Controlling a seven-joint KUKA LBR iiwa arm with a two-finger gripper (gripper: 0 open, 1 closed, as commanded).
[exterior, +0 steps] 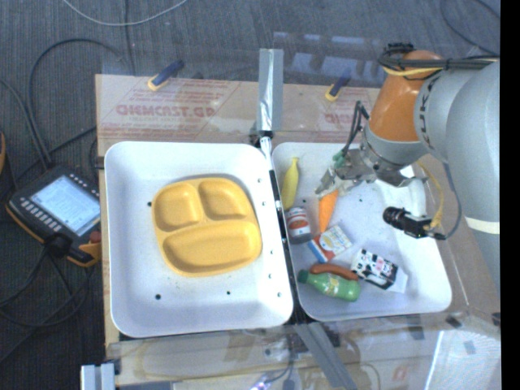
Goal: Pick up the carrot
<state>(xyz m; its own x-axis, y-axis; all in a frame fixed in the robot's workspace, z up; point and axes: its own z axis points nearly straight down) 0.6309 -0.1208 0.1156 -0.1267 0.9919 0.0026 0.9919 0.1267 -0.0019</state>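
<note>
**Over the right bin, at the carrot's top end**

A bench on grey carpet carries my two white bins, parted by a raised rim down the middle. The left bin (pixel 130 242) holds a yellow divided tray (pixel 209 224) with bare white floor all round it. The right bin (pixel 422 291) is crowded along its left wall: a banana (pixel 290 182), a small can (pixel 297 223), a white packet (pixel 335 239), a green bottle (pixel 331 285) and a black-and-white box (pixel 374 268); its right half is the open floor. The carrot (pixel 326 210) lies there, between the banana and that bare patch, pointing away from the near edge. My gripper (pixel 335 178) is low over the carrot's upper end, seemingly touching it; I cannot tell how my fingers stand. Red lettering on the board behind the bins is mirrored and too faint to read. A pendant (pixel 55 210) with a lit screen lies left of the bench.
</note>
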